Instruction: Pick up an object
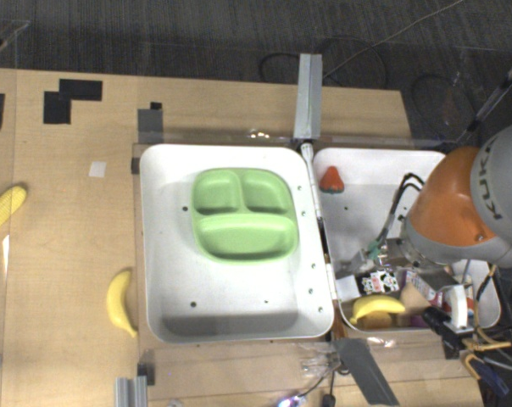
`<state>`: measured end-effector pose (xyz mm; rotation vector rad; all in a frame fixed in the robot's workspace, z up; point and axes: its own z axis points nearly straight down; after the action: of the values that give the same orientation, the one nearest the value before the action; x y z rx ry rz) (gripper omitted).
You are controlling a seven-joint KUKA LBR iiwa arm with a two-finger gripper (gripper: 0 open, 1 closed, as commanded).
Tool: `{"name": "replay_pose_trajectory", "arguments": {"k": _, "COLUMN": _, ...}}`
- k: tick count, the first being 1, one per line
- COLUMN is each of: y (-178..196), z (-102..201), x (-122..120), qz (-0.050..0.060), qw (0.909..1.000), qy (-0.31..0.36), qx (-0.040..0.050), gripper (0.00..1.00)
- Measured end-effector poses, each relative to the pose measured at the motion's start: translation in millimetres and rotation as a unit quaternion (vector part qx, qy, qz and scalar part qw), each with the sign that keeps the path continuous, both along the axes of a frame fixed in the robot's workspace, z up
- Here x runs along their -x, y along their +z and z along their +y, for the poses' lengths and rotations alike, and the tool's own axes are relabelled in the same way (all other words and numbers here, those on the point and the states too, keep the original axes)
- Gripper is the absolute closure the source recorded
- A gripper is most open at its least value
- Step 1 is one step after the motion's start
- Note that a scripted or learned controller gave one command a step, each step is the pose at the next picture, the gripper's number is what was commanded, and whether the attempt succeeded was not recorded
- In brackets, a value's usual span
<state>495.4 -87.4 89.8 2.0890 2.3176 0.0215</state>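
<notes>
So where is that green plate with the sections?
The green plate lies in the left bin, toward its far side, across the divider from the small orange-red thing in the right bin.

Bench [61, 253]: matt pale wood. Bins [167, 308]: smooth white plastic. Divided plate [243, 213]: matt green plastic. Upper-frame floor [154, 24]: dark rough carpet.

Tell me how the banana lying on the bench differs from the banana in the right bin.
The banana on the bench lies on bare wood just left of the left bin; the banana in the right bin sits among clutter at that bin's front, close under the arm. The bench banana runs front to back with its curve in full sight; the bin banana runs side to side, its right end hidden by other things. Both are yellow and curved.
</notes>
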Motion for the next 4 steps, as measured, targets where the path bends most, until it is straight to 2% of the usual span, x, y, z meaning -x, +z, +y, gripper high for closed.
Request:
{"name": "replay_pose_trajectory", "arguments": {"k": 1, "y": 8.9, "z": 0.5, "x": -3.1, "qz": -0.002, "qw": 1.0, "qy": 0.001, "qx": -0.001, "gripper": 1.0}}
{"name": "replay_pose_trajectory", "arguments": {"k": 2, "y": 8.7, "z": 0.5, "x": -2.9, "qz": -0.001, "qw": 1.0, "qy": 0.001, "qx": -0.001, "gripper": 0.0}}
{"name": "replay_pose_trajectory", "arguments": {"k": 3, "y": 16.2, "z": -0.3, "x": -5.3, "qz": -0.002, "qw": 1.0, "qy": 0.001, "qx": -0.0009, "gripper": 1.0}}
{"name": "replay_pose_trajectory", "arguments": {"k": 4, "y": 16.1, "z": -0.2, "x": -5.2, "qz": -0.002, "qw": 1.0, "qy": 0.001, "qx": -0.001, "gripper": 0.0}}
